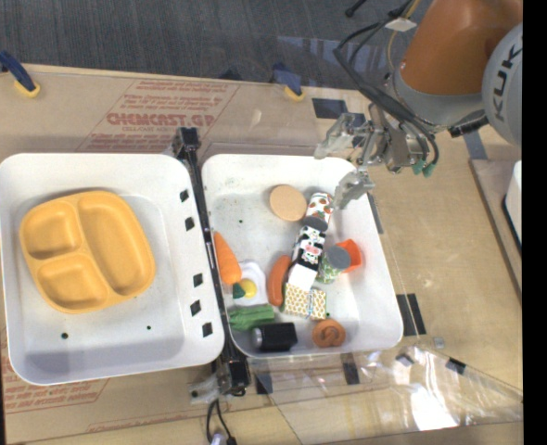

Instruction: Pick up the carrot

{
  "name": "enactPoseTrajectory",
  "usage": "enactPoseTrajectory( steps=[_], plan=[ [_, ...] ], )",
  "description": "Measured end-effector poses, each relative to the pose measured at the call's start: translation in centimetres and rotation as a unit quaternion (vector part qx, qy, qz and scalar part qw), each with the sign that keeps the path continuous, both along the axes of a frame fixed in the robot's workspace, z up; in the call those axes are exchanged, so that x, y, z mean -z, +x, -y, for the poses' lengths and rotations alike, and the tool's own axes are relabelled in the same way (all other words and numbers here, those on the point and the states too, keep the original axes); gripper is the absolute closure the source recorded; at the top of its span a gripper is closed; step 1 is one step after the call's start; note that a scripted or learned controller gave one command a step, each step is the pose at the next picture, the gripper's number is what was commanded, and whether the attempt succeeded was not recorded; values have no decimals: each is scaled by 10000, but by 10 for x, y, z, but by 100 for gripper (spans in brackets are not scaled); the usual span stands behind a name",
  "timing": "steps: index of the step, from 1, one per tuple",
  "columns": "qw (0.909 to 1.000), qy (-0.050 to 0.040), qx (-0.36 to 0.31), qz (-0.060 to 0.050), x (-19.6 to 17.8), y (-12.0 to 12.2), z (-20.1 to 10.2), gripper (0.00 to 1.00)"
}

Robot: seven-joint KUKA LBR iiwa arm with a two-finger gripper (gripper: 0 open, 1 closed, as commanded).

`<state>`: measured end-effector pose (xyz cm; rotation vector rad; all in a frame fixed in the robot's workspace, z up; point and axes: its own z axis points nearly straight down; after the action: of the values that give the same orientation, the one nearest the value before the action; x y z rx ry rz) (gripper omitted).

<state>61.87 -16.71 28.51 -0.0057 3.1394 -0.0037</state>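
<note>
The carrot (226,259) is an orange tapered piece lying along the left wall of the right bin (382,297), pointing up and down in the view. My gripper (344,166) hangs over the bin's upper right corner, well to the right of the carrot and apart from it. Its fingers (351,189) stand open with nothing between them.
Crowded beside the carrot are a fried egg (248,282), an orange-red sausage shape (278,280), a cow-print carton (311,240), a tan disc (288,203), a red cup (345,256), a green piece (251,317), a black cylinder (275,336) and an orange ring (328,332). The left bin (32,360) holds a yellow divided plate (86,248).
</note>
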Motion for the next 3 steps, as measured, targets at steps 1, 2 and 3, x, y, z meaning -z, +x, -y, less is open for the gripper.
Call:
enactPoseTrajectory(
  steps=[1, 2, 3],
  plan=[
    [9837, 3, -1799, -17, 2, -32, 45, 0],
    [9439, -34, -3301, 34, -77, -73, 43, 0],
    [8864, 43, -4630, -33, 19, -42, -10, 0]
  ],
)
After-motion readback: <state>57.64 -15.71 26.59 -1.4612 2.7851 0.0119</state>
